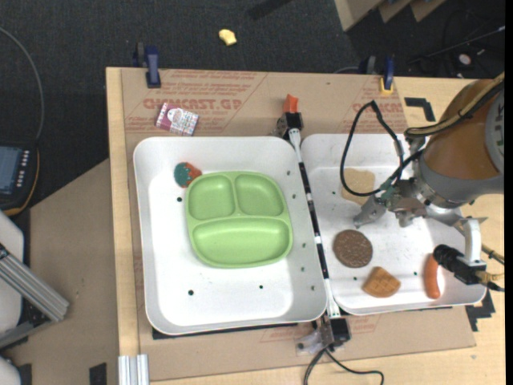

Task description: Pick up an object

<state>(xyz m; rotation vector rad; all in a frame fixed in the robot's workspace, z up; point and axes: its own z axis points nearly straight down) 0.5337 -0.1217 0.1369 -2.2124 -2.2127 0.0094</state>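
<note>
Bright, even light falls from above. The two shallow white plastic bins [160, 239] are nearly washed out, with soft sheen on the pale green three-part plastic plate [238, 219]. Shadows are short and faint. The dark carpet floor [64, 38] stays dim. The picture is slightly soft and grainy throughout

A divided plate [238, 219] lies in the left bin [152, 239] (patty [353, 248] in the right one).

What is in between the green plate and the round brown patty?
In the camera view, the two bins' touching rims, clipped together, run between the green plate and the brown patty. Otherwise just bare white bin floor.
</note>
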